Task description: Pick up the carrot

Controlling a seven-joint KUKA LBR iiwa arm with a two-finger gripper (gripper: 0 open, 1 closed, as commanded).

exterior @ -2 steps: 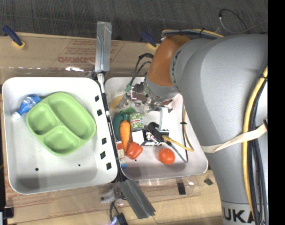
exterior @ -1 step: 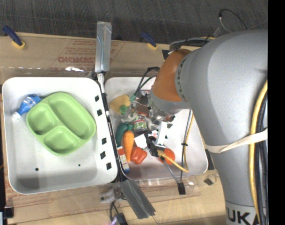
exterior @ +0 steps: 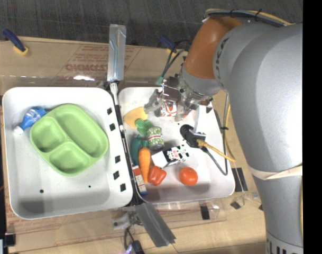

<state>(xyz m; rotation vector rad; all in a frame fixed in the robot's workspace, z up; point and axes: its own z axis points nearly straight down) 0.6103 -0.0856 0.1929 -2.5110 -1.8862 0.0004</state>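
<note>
The carrot lies in the right bin, near its left wall and toward the near side, pointing roughly near to far. A red pepper touches its near right side, and a tomato sits farther right. A green item and a yellow one lie just beyond the carrot. The pincer hangs over the far part of that bin, well apart from the carrot; whether it is spread or pressed together, I cannot tell. In the left bin rests a green divided plate.
</note>
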